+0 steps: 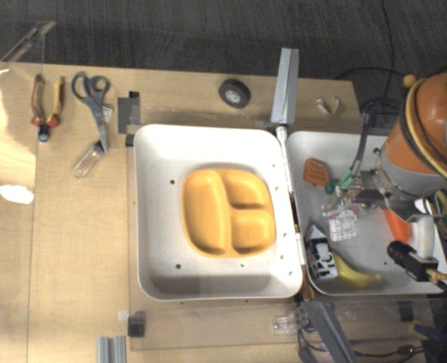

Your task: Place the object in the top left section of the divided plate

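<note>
We see yellow divided plate (228, 210) bare in left bin (155, 271); objects, banana (353, 273) among them, sit in right bin (374, 146). Gripper (359, 191) low there; claw state we cannot tell. Pick and placing remain.

The bench (72, 278) looks like pale, smooth wood with a slight sheen. The bins (159, 203) are matt white plastic. The divided plate (227, 210) is smooth yellow plastic, faintly glossy. The scissors (98, 112) have bare metal blades, and a grey metal bar (285, 85) looks dull.
</note>
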`<state>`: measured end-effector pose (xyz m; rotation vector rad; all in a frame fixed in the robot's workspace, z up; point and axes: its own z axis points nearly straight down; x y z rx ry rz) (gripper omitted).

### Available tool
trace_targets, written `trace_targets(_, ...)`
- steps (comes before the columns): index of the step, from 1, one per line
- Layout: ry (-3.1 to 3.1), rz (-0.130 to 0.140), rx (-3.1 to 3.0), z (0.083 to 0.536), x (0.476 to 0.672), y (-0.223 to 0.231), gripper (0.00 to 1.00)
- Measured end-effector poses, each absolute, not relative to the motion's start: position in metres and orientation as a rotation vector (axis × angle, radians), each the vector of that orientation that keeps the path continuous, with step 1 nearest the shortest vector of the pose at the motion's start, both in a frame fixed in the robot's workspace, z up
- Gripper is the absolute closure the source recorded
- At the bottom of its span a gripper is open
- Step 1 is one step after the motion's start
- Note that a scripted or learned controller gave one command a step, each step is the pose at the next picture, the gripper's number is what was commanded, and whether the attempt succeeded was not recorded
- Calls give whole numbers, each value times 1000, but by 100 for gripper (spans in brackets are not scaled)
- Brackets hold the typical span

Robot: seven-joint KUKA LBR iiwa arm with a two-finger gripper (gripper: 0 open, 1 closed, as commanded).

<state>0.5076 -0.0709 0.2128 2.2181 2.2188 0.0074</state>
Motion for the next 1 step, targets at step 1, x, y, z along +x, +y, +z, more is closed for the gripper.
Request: trace_targets(1, 2229, 4, 2211, 184, 557, 6, 100)
